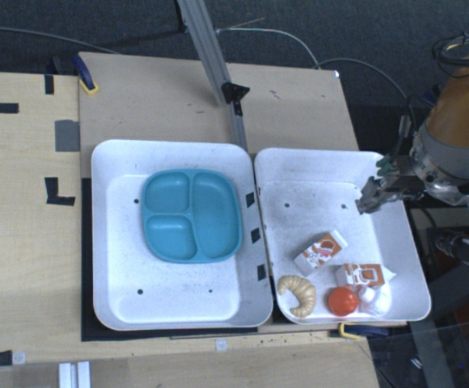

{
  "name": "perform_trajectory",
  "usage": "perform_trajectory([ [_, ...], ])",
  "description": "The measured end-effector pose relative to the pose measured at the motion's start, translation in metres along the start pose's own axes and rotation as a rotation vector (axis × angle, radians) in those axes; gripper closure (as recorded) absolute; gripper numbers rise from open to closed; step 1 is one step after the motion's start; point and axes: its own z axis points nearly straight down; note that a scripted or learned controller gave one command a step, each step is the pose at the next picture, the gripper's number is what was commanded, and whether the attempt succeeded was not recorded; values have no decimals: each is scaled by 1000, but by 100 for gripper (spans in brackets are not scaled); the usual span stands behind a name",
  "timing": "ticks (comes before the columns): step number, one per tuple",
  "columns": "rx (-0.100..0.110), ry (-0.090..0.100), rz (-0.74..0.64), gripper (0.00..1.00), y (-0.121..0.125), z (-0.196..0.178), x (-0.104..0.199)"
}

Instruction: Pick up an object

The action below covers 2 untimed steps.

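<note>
My claw (pixel 372 197) hangs over the right bin's (pixel 315 164) far right rim — too dark and small for me to tell how it is set. Nearer the front of that bin lie a small carton (pixel 320 251), a croissant (pixel 298 293), a red ball (pixel 343 301) and another carton (pixel 364 276). A blue divided plate (pixel 192 216) sits in the left bin (pixel 113 217).

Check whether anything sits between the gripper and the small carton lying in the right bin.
Nothing visible does. The gripper hovers at the right bin's far right side; bare bin floor separates it from the carton.
</note>
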Motion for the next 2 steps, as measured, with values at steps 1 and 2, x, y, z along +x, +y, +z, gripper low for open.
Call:
perform_trajectory([
  [1, 2, 2, -4, 100, 1, 2, 48],
  [2, 3, 2, -5, 100, 5, 4, 100],
])
